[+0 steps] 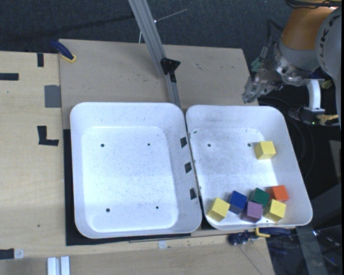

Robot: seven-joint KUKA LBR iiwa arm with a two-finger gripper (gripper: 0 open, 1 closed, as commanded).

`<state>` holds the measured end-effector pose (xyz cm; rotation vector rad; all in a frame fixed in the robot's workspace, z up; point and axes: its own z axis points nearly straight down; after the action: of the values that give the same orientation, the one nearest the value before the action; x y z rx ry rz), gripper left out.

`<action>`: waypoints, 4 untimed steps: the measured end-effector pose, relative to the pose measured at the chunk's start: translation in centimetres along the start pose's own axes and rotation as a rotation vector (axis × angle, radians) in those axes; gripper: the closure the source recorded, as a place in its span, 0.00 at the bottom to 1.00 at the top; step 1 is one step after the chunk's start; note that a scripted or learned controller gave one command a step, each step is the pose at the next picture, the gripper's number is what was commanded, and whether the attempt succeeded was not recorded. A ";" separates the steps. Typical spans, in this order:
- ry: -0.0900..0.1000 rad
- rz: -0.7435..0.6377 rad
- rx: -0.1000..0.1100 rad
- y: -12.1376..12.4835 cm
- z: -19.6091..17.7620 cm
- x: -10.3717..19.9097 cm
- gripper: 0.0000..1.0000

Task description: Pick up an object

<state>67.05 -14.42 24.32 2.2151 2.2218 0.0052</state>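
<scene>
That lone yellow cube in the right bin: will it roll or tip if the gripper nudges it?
The yellow cube looks flat-faced, so it probably slides rather than rolls. It looks rigid and small, likely light. Standing apart from the others, it should move freely.

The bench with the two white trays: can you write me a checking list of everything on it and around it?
Surface: wooden bench, left tray and right tray side by side.
Job's things: lone yellow block; blue block, green block, purple block, orange block, two more yellow, clustered in the right tray's near corner.
Clutter: black tape marks.
Grippers: gripper above the right tray's far edge.
Cables: black cables.
Surroundings: metal pole.
</scene>
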 end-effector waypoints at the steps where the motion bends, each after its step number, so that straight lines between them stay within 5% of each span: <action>1: 0.001 0.001 0.005 0.0 -0.6 0.1 1.00; 4: 0.001 -0.003 0.008 -1.1 0.5 14.9 1.00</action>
<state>65.88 0.49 23.77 2.2164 2.2295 -0.0019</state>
